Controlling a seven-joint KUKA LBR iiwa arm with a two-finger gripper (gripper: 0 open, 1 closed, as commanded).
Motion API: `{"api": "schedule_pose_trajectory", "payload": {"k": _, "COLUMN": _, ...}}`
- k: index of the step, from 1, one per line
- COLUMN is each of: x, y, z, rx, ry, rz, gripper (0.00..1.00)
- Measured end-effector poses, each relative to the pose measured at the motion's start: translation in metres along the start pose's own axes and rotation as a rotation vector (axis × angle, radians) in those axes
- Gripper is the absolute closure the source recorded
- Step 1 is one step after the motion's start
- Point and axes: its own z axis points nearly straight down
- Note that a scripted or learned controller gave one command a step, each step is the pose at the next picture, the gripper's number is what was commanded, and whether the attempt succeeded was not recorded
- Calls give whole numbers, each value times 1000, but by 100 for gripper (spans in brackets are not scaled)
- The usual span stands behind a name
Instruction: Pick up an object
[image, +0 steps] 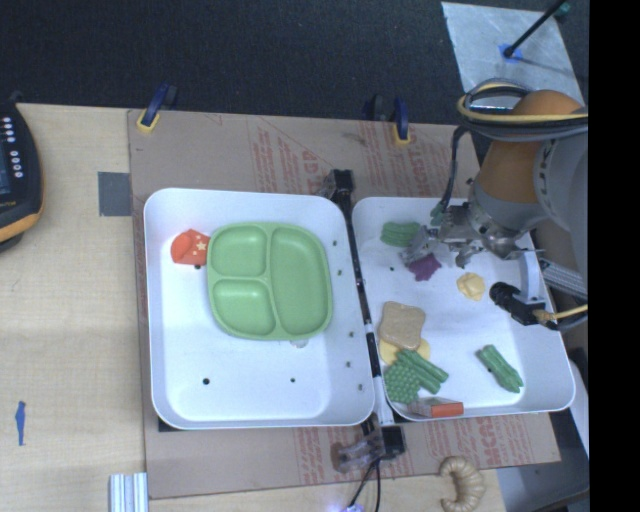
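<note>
My gripper (441, 243) hangs low over the far part of the right bin (545, 395), on the grey arm reaching in from the right. A small purple piece (424, 268) lies just under its near-left side; whether they touch is unclear. A dark green leafy piece (399, 234) sits just left of the gripper. A yellow piece (471, 286) lies to its near right. Nearer the front lie a slice of toast (402, 322), a bunch of green beans (415, 375), a green pod (499, 367) and an orange-red stick (441, 408).
The left bin (180, 390) holds a green divided plate (270, 280) and a red piece (189, 247) at its far left. A black cable connector (510, 300) hangs off the arm over the right bin. A pendant (15, 170) rests at the left edge.
</note>
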Motion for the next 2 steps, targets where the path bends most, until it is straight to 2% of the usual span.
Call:
{"api": "schedule_pose_trajectory", "payload": {"k": 1, "x": -80, "y": 12, "z": -41, "rx": -7, "ry": -4, "rz": 8, "gripper": 0}}
{"api": "schedule_pose_trajectory", "payload": {"k": 2, "x": -74, "y": -36, "z": 11, "rx": 6, "ry": 2, "rz": 4, "gripper": 0}}
